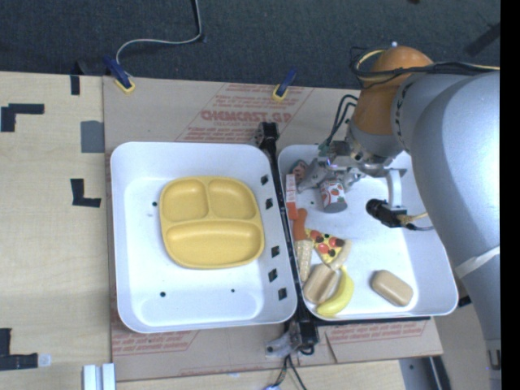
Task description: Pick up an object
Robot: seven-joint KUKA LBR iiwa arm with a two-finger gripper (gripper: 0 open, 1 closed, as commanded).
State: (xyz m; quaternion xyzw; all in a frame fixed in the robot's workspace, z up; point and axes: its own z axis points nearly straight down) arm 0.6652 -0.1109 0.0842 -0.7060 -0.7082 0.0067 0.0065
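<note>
Banana (342,296), hot-dog bun (319,283), tan roll (392,288), pizza slice (327,245), ridged cone (303,258) and orange piece (299,219) lie in the near left part of the right bin (431,270). A small red-and-white object (332,195) sits farther back. The left bin (130,218) holds a yellow divided plate (211,222). Both bins rest on a printed cardboard sheet (162,112), fixed at its far edge by blue-and-yellow clamps (120,77), on a pale tabletop (49,242) marked with black tape. Beyond lies dark flooring (284,23) with a thin cable (162,43). The grey arm (455,153) reaches in from the right, its orange band (382,104) raised. The hand (325,175) points down over the right bin's far left corner, just above the red-and-white object. Whether the hand is open or closed cannot be told.
</note>
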